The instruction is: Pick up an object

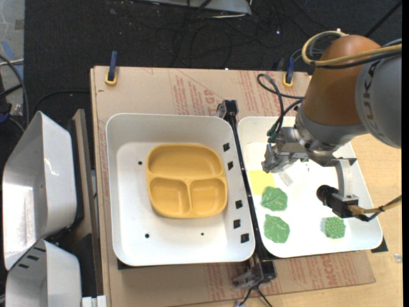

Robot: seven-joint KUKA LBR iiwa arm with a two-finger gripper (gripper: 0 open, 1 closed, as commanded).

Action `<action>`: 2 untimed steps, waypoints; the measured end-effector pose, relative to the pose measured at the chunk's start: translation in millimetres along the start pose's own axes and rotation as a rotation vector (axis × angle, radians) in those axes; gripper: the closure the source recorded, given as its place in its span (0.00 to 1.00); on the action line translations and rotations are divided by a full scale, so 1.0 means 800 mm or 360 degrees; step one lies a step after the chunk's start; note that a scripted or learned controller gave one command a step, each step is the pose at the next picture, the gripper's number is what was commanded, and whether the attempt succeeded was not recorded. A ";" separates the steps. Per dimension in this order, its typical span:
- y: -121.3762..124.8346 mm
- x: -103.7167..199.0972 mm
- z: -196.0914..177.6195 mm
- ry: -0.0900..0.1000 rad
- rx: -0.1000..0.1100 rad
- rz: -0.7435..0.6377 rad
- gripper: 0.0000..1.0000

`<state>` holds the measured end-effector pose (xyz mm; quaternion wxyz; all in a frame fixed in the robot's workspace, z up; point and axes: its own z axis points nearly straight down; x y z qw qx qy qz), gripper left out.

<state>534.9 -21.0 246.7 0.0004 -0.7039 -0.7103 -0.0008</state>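
My gripper [277, 164] hangs low over the left part of the right bin [370, 235], under the grey and orange wrist. Just below it and to its left lies a flat pale yellow piece [258, 182], partly under the gripper's edge. A green leafy piece [275, 199] lies right in front of the yellow one, and a second green leafy piece [277, 228] sits nearer the front wall. A small bumpy green piece [334, 227] rests at the front right. The arm hides the back of this bin.
The left bin [128, 235] holds a yellow three-compartment plate [187, 180]. A black divider with clips [239, 190] runs between the bins. A black fitting with a cable [333, 201] hangs off the arm above the right bin's floor.
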 end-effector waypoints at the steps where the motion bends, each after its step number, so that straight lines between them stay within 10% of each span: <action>1: 0.013 0.056 -0.004 0.0000 -0.0001 0.0001 1.00; 2: 0.031 0.126 0.015 -0.0001 0.0001 0.0001 1.00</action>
